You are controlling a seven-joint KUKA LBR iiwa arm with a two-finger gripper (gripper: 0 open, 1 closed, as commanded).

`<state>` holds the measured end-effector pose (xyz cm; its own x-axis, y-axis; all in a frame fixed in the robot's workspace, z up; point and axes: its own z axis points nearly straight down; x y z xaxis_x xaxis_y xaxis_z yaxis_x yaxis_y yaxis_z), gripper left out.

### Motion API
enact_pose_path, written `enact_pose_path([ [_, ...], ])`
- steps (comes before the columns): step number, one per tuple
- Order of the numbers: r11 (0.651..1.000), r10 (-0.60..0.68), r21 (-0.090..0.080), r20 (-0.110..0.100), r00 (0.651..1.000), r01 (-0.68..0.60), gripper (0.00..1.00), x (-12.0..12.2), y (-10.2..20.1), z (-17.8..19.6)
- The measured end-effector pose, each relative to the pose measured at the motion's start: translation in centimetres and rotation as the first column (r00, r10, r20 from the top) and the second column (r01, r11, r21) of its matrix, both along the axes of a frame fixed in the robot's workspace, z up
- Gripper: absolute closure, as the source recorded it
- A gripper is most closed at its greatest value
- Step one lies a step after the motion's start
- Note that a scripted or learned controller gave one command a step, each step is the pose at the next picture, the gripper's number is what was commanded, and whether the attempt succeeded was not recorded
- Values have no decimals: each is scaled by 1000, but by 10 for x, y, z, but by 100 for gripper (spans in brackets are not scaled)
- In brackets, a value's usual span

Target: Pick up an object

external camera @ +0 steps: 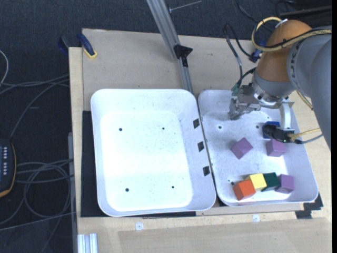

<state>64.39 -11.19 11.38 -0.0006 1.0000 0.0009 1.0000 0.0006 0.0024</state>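
The nearest candidate for the pick is the purple cube [241, 147], lying near the middle of the right bin [221, 186], turned so that its corners, not its faces, point along the bin's sides. It stands alone, well apart from every other block. The gripper [235, 110] hovers over the far part of the same bin, so the cube lies toward the near edge of the bench from the fingertips and very slightly to the right in the picture. The fingers point down at the bin floor, and nothing is seen between them; whether they stand wide or narrow cannot be told at this size and angle.

A 2nd purple block [275, 148] lies to the right of the cube, just beside a black fitting [272, 132] on the arm's cable. Along the near wall of the bin 4 blocks sit in a row, touching or nearly so: an orange block [244, 189], a yellow block [258, 181], a green block [271, 179] and a 3rd purple block [286, 183]. As a judgement, the crowded row leaves little room for the fingers, whereas the lone cube is open on all sides. The left bin [105, 141] lies beside the right one.
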Motion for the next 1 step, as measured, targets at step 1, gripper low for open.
enact_pose_path([
  [1,1000,1,-2,6,1000,-1,100,3,1,65],
])
